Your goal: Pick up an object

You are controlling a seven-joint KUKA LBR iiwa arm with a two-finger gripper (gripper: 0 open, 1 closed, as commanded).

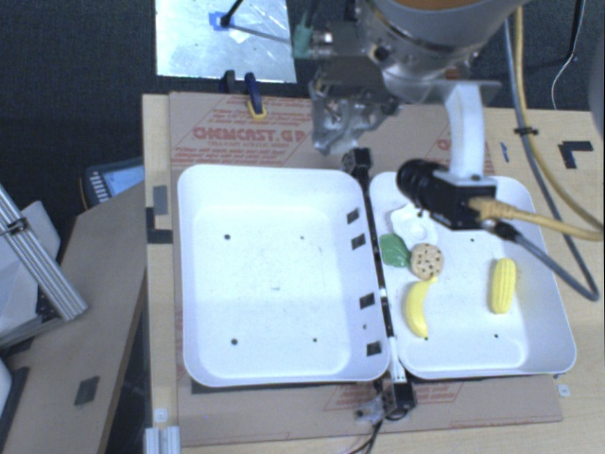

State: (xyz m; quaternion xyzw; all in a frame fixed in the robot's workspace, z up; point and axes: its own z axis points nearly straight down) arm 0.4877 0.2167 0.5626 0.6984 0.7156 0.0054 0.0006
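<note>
- At the far left, an aluminium extrusion (pixel 38 258) is seen lying at a slant beside the bench.
- A silvery sheet (pixel 222 25) is laid behind the bench, with a small blue piece (pixel 220 21) on it.
- Red lettering is printed on the brown board (pixel 241 132) under the bins; "CHEMCAST" can be read, and the rest is blurred or covered.
- A blue and yellow clamp (pixel 253 96) is fixed at the board's far edge.
- The left bin (pixel 269 277) is seen as a shallow white tray.
- The right bin (pixel 544 343) is joined to it along a seam marked by dark clips.
- In the right bin, near the seam, a green piece (pixel 393 250) is found, with a round speckled cookie (pixel 426 260) touching it.
- A small banana (pixel 418 307) is placed just below the cookie.
- A yellow corn cob (pixel 503 285) is set well apart, towards the right wall.
- The gripper (pixel 342 126) is held above the far end of the seam, over the board; whether it is spread or pressed together cannot be told.
</note>
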